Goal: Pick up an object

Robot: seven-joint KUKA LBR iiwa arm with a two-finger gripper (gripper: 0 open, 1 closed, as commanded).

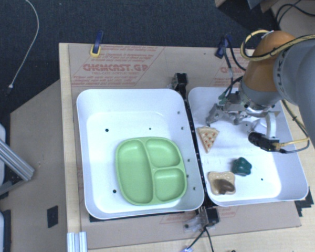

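claw (232, 114) over right bin (291, 185) | pizza slice (207, 137) near | green plate (149, 170) left bin (94, 140)

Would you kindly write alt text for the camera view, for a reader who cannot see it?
A grey robot arm's gripper hovers over the upper part of the right white bin, which holds a pizza-slice toy, a dark green object and a tan object. The left bin holds a green divided plate.

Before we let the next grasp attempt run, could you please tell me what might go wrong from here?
1. The pizza-slice toy lies against the right bin's left wall, so a finger may strike the wall.
2. The gripper hovers at the bin's far end, away from the green toy and the brown toy; closing here would likely catch nothing.
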